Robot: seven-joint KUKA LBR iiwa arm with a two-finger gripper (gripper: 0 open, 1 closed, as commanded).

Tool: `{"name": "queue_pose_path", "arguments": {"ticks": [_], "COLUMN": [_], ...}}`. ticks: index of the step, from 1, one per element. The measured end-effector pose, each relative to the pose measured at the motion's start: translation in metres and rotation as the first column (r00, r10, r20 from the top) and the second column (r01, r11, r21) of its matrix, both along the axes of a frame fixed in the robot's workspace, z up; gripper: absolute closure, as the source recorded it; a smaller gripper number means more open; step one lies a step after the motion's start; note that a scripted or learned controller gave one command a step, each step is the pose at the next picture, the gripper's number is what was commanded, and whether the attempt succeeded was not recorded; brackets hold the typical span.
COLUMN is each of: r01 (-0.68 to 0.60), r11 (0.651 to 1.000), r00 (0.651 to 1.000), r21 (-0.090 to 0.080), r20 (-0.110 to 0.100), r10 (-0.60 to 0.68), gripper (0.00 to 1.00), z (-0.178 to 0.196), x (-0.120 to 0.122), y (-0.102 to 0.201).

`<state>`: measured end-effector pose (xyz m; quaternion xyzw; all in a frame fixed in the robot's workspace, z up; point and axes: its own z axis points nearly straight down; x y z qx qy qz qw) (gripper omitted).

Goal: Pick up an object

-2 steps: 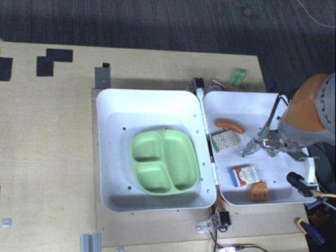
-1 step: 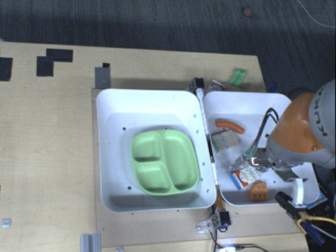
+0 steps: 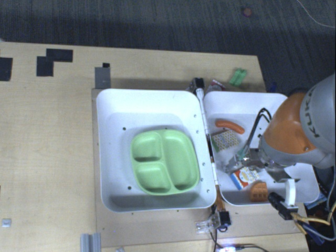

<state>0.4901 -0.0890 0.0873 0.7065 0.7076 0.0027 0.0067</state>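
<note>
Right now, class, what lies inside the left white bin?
Inside the left bin lies a green divided tray with three compartments, each bare. Whatever is beneath the tray is covered and cannot be seen.

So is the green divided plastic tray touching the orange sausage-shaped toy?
Apart. In the camera view the green divided tray lies in the left white bin, while the orange sausage-shaped toy lies in the right white bin, with both bins' rims between them.

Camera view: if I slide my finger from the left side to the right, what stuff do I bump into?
Black tape marks → left white bin → green divided plate → right white bin → orange sausage toy → robot arm.
</note>
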Motion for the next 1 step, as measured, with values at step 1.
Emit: {"name": "queue_pose_path", "arguments": {"ticks": [1], "r01": [-0.002], "r11": [1.0], "r00": [1.0], "r21": [0.001], "r20": [0.005], "r10": [0.002], "gripper": [1.0], "z": [0.0112], "x": [0.002], "y": [0.0007]}}
